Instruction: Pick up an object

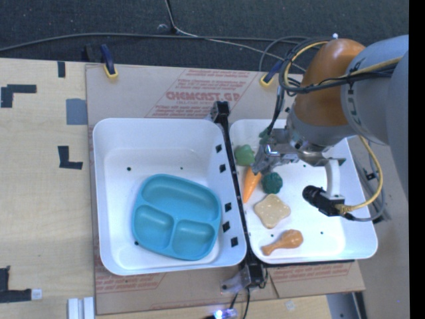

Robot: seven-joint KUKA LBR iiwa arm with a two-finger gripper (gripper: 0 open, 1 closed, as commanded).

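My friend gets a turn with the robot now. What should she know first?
Gripper: low in the right bin, by the carrot and the dark green ball. I can't tell if it grips anything.
Also in the right bin: light green ball, toast, drumstick.
Left bin: a blue divided plate.
Done: nothing visibly lifted.
Left: grab one thing and raise it.

I log two white bins [106, 178]; a light blue tray [176, 216]; an orange carrot [250, 185]; a pale green lump [244, 155]; a dark green ball [272, 182]; a tan toast slice [271, 211]; a brown drumstick [283, 241]; red print on brown cardboard [199, 95].
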